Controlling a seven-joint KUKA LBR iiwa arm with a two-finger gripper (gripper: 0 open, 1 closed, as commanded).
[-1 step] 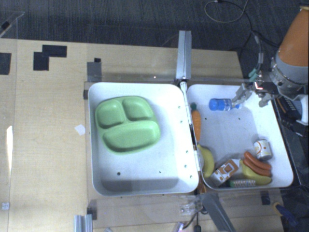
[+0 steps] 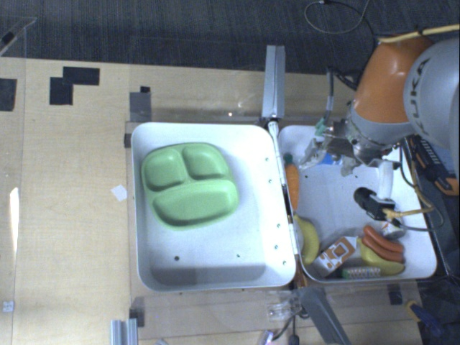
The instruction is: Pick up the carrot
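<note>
A: How many bins are on the surface (image 2: pixel 72 192)?
B: Two. The left bin (image 2: pixel 208 275) has one green plate (image 2: pixel 190 184).
A: And the carrot (image 2: pixel 292 185)?
B: One, along the left wall of the right bin (image 2: pixel 424 264), near the frame centre.
A: Other food?
B: One banana (image 2: pixel 310 238), two sausages (image 2: pixel 384 244), one packet (image 2: pixel 336 254) at the lower right.
A: The claw (image 2: pixel 327 149)?
B: Above the right bin's upper part. Its opening I cannot tell.

we see the carrot (image 2: pixel 292 183), a slim orange piece, lying lengthwise against the left wall of the right bin (image 2: pixel 424 268), near its back.
</note>
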